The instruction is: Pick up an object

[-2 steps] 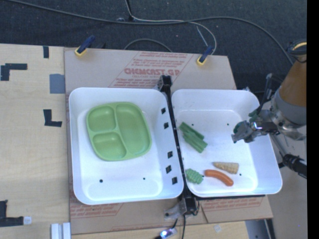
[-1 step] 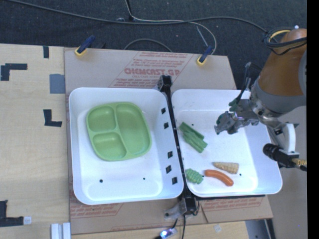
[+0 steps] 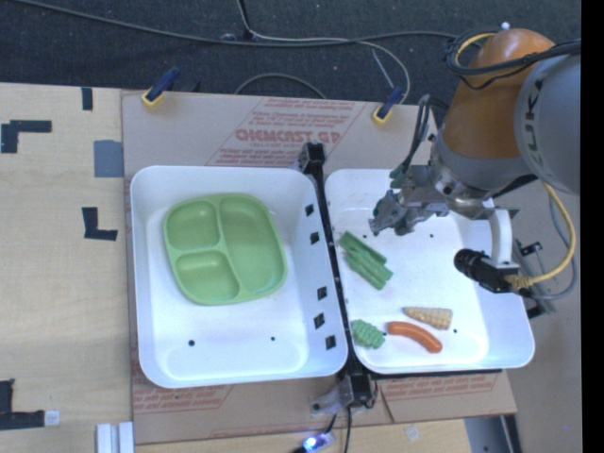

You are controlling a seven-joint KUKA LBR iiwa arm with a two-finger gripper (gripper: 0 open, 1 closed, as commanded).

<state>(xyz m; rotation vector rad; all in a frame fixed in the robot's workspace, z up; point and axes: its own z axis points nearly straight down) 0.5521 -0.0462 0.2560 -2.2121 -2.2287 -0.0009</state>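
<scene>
The right bin (image 3: 491, 347) holds a green ridged vegetable piece (image 3: 364, 259) near its left wall, a small green leafy piece (image 3: 367, 334), an orange-red sausage (image 3: 414, 336) and a yellow corn cob (image 3: 427, 317) near the front. My gripper (image 3: 391, 217) hangs over the back of the right bin, just up and right of the green ridged piece and apart from it. Nothing shows between its dark fingers. The arm's grey and orange body covers the bin's back right corner.
The left bin (image 3: 156, 347) holds a green divided plate (image 3: 225, 248). A black divider (image 3: 326, 272) runs between the bins. Both bins rest on a cardboard sheet (image 3: 274, 130) held by blue and yellow clamps. Cables cross the dark floor behind.
</scene>
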